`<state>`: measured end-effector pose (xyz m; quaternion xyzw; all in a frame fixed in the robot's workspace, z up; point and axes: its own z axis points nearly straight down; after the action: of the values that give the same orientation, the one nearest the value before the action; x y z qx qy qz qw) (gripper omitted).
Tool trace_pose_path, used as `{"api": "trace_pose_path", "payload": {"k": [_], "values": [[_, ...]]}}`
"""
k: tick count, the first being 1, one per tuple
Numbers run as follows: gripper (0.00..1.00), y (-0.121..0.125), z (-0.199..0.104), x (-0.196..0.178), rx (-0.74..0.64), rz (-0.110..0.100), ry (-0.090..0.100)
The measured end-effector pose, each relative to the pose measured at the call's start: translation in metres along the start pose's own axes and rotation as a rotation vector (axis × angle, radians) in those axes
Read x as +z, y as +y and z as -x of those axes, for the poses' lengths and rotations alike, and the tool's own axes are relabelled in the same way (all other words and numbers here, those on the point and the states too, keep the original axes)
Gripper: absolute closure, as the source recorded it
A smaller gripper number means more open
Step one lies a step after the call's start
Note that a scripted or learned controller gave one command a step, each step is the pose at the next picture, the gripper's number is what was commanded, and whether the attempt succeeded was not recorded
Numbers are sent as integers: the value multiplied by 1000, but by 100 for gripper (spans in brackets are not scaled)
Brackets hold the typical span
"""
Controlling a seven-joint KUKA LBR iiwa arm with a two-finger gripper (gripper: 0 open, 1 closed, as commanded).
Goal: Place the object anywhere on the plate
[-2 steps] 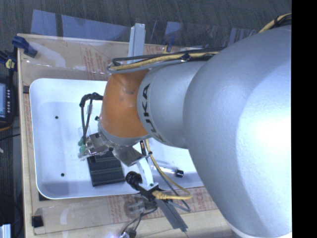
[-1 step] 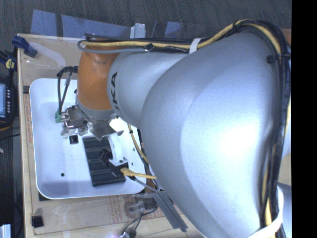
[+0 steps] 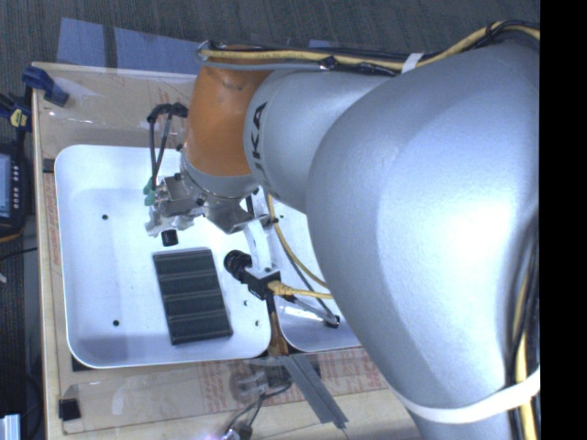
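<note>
Below, dark ribbed rectangular slab (image 3: 191, 296), glossy white bin (image 3: 92, 273)

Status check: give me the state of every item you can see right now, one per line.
Dark ribbed block: lying flat on the left bin's floor, not gripped.
Left bin: holds the block.
Right bin: mostly hidden under the arm.
Gripper: above the left bin, just beyond the block; jaws unclear.

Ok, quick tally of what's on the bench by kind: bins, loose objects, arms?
White bins: 2, the left bin and the right bin, mostly hidden by the arm
Dark ribbed slab lying in the left bin: 1
Grey arm: 1
Total: 4
</note>
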<state>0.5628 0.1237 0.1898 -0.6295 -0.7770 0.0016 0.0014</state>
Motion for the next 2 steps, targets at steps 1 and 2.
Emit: {"api": "trace_pose_path", "payload": {"k": [1, 2], "values": [[100, -47, 32, -132, -90, 5, 1], [100, -42, -68, -174, 152, 3, 0]]}}
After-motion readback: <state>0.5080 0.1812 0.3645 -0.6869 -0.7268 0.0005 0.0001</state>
